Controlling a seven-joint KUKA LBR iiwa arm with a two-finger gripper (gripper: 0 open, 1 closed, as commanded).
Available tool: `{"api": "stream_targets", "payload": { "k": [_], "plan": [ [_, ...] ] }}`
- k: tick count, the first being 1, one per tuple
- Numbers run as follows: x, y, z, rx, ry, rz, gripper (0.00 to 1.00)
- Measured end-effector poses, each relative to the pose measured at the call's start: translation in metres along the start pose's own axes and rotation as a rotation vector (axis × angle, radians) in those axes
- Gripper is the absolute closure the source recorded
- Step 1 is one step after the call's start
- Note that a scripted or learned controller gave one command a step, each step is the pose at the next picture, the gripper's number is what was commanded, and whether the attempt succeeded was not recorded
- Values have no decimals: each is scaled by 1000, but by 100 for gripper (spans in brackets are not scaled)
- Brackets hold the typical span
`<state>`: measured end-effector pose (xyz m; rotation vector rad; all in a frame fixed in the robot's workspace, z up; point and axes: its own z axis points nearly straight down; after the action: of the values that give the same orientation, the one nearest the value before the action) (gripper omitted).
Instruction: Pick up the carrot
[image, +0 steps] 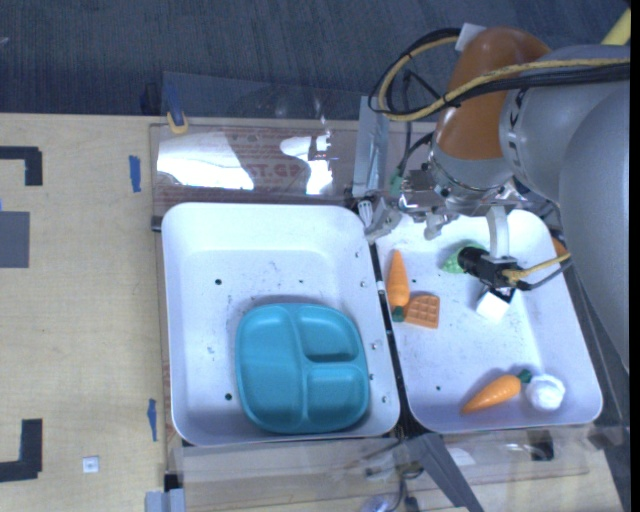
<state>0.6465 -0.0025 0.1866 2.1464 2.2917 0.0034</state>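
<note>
From my station I see a pale wooden bench (70, 300) marked with black corner shapes (25, 165) and a few bits of blue tape (134, 172), with dark carpeted floor (250, 40) beyond its far edge. A shiny clear panel (240, 160) behind the bins throws back glare. I count two white bins: the left bin (200, 260) holds one teal divided plate (270, 350), and the right bin (450, 350) holds the rest. There are two carrots. The upper carrot (398, 277) lies along the bin's left wall, and the lower carrot (490, 393) lies tilted near the front right corner. One waffle piece (424, 311) sits just beside the upper carrot, one white rounded thing (546, 393) touches the lower carrot's green top, and one green thing (459, 263) is half hidden under the arm. The gripper (436, 215) hangs over the bin's far end, apart from both carrots; I cannot tell whether it is open or closed.
</note>
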Motion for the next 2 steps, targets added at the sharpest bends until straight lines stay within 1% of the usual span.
{"api": "stream_targets", "payload": {
  "k": [1,2],
  "plan": [
    [-27,-20,1,4,0,-58,0],
    [-22,-20,1,2,0,-477,0]
  ]
}}
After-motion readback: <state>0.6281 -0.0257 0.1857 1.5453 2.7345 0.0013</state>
